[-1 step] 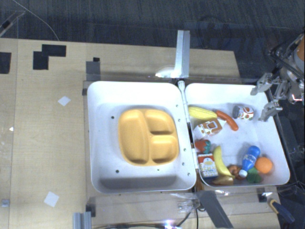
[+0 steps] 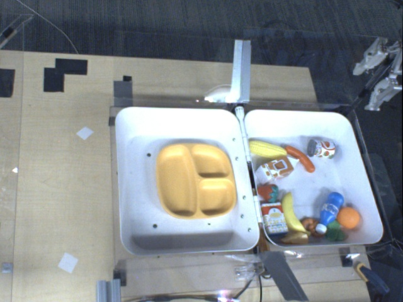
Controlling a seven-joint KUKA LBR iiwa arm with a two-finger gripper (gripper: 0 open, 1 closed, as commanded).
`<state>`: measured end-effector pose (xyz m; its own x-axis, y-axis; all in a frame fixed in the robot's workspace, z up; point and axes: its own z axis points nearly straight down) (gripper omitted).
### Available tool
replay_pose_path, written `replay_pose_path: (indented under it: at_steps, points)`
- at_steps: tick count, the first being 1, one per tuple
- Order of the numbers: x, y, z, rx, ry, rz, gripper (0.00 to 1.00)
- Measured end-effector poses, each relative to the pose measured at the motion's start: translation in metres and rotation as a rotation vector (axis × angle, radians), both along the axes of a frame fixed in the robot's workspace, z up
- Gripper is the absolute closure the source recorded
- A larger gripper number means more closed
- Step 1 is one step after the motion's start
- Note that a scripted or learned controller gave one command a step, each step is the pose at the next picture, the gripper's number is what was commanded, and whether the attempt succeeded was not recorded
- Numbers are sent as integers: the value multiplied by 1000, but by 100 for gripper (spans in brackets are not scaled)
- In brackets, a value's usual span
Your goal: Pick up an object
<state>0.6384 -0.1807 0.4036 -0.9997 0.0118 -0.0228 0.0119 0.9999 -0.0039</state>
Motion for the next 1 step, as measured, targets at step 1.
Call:
replay_pose_path:
  at_steps: [1]
  points:
    - [-14,-4,-199,8,24,-165,0]
